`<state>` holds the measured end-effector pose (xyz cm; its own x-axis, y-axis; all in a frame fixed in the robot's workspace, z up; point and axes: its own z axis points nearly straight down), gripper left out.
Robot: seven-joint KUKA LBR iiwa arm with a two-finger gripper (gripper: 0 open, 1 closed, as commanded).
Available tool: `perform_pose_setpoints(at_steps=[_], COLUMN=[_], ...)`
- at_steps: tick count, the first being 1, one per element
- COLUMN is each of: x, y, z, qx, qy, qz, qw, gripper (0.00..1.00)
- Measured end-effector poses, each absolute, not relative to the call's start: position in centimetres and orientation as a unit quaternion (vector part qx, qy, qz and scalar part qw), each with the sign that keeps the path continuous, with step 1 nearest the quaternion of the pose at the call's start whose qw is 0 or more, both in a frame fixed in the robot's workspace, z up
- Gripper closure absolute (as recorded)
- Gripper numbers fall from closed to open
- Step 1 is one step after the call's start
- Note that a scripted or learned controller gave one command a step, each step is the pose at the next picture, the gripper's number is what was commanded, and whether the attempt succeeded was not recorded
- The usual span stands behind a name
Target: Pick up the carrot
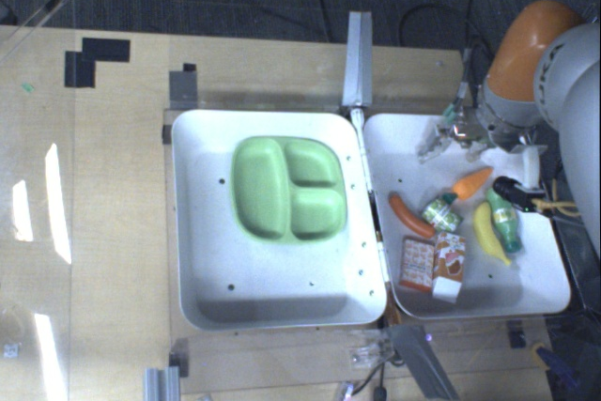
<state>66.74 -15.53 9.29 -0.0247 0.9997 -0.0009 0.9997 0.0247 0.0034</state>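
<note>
In the left bin (188, 230) sat a green tray (286, 188), clear of the work. In the right bin (394, 141), going rightward, lay a sausage (410, 214), a carton (433, 266), a small can (442, 212), then the carrot (470, 182) at the bin's middle, slanting up to the right, with a banana (487, 234) and a green bottle (502, 223) below it. The gripper (454, 132) hung over the bin's upper part, above and left of the carrot, its fingers apart and holding nothing. The approach seemed in hand; next it would need to shift down-right over the carrot, align across it, and descend without nudging the can.
</note>
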Motion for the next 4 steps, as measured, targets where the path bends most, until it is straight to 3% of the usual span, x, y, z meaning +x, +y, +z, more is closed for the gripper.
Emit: perform_pose_setpoints(at_steps=[1,2,3,4], x=[59.75,60.02,60.01,59.70], y=[-19.78,-20.02,-20.03,-20.43], z=[8.61,9.61,9.60,8.73], qx=[0.602,0.603,0.603,0.591], qy=[0.798,0.798,0.798,0.806], qz=[0.0050,0.0054,0.0054,0.0031], qw=[0.001,0.005,0.005,0.004], gripper=[0.00,1.00,0.00,0.00])
